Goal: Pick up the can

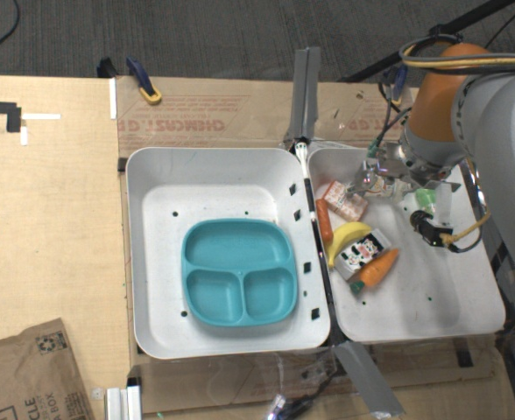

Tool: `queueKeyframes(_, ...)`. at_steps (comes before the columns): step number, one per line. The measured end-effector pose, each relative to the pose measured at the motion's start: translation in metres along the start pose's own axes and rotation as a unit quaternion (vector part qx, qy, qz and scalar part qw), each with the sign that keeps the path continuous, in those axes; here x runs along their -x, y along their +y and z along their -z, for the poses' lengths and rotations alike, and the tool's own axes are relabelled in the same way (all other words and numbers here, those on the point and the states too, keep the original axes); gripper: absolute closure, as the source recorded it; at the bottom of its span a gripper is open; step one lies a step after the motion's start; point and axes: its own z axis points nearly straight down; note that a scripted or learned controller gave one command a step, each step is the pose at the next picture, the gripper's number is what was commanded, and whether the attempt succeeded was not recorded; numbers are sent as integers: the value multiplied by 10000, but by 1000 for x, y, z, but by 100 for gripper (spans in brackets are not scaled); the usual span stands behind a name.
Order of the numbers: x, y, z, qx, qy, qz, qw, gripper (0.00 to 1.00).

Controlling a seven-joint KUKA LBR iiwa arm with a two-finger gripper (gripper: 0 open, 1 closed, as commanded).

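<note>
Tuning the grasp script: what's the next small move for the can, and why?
Probably ease the gripper left and down onto the reddish item, which looks like the can. It lies right beside the gripper in the right bin, not between the fingers.

Arm leaning in from the right, pincer down low at the back

The grey arm (pixel 503 129) comes in from the right side and bends downward, with the orange band (pixel 437 94) sitting just above the wrist. Yellow and black cables loop over the top of it and hang off the wrist. The pincer (pixel 373 178) points left and down toward the back of the right bin, but honestly it's too small and cluttered to read the fingers.
</note>
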Motion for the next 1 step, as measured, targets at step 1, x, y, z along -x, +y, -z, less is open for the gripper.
queueKeyframes(1, 0, 0, 9, -4, -6, 8, 10000, 100)
